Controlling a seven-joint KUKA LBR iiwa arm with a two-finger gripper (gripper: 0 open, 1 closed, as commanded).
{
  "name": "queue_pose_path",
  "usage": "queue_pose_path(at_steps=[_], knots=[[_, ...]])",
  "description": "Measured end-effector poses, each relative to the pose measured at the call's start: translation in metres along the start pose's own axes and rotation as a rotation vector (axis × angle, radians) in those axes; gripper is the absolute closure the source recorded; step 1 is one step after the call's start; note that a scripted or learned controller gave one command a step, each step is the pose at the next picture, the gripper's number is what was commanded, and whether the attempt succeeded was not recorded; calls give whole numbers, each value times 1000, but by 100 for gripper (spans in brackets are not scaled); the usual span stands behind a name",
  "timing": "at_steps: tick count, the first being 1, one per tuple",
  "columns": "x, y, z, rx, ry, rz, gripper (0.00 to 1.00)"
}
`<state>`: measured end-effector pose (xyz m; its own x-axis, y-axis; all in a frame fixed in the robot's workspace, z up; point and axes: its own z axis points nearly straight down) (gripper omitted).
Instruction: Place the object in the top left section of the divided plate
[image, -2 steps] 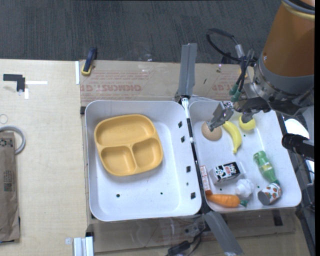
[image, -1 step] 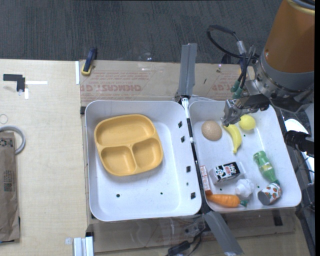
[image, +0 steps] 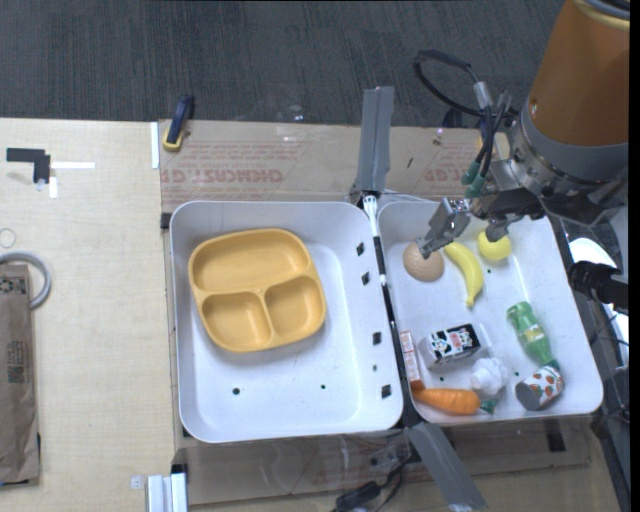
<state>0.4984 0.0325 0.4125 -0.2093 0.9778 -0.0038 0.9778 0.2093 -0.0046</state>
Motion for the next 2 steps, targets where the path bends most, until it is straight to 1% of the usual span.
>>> queue_pose_path(at_steps=[1,2], knots=[[-41,68,-28,-2,2,10,0],[-81,132,-28,-2,1,-25,0]])
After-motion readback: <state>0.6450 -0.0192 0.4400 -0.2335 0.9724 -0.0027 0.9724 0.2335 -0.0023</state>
